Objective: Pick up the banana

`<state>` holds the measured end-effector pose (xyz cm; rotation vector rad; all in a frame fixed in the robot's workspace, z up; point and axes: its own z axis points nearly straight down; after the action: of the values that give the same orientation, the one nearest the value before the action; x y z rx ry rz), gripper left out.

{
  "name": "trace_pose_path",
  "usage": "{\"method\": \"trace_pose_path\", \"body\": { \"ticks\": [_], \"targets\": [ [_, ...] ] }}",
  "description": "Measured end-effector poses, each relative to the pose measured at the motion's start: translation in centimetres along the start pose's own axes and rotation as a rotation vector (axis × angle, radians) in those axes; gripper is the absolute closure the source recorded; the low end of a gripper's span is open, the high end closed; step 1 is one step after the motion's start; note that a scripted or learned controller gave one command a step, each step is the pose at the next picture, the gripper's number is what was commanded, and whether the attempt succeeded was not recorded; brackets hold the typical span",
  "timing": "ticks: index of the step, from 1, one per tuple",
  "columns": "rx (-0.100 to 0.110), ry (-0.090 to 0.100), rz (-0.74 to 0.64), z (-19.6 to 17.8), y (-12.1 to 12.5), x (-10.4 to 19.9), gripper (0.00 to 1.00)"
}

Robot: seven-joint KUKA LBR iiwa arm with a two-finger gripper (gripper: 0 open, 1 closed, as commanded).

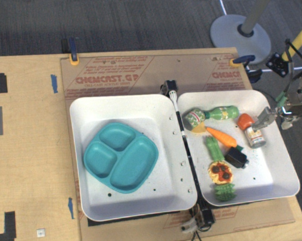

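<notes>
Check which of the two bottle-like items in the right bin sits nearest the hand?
The small jar with the red cap, right beside the hand at the bin's right side. The green bottle lies on its side farther left, near the divider.

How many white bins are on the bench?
2: the left bin holds a teal plate; the right bin holds the toy food.
</notes>
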<state>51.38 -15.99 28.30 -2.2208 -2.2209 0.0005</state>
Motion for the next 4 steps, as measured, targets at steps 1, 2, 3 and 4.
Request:
{"method": "trace_pose_path", "body": {
  "ticks": [1, 2, 3, 4],
  "targets": [
    [0.000, 0.000, 0.084, 10.2, -3.5, 3.9, 0.00],
    [-0.027, -0.014, -0.392, 17.5, -2.2, 5.6, 0.00],
    [-0.001, 0.000, -0.240, 19.3, 0.3, 5.1, 0.00],
    [-0.005, -0.002, -0.239, 18.2, 0.4, 5.1, 1.00]
  ]
}}
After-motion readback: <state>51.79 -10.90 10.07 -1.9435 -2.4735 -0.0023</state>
